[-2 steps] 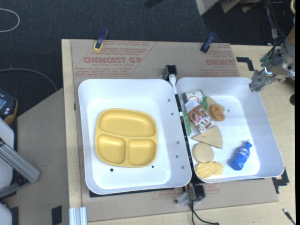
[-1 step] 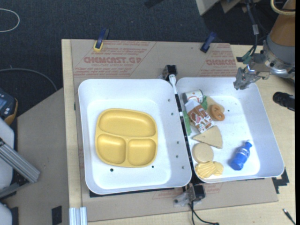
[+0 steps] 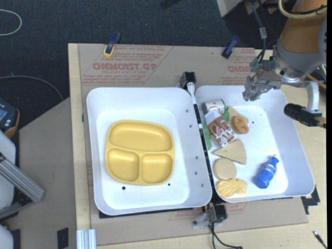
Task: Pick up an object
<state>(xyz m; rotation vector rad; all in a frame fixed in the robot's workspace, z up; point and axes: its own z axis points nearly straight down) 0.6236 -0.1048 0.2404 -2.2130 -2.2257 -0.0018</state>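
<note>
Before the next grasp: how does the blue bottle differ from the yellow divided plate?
The blue bottle is small and lies tilted in the right bin among other small toy food pieces; the yellow divided plate is far larger, lies flat and is alone in the left bin. The bottle is rounded and narrow; the plate is broad with three compartments. Both rest on a bin floor, apart from the hand.
</note>
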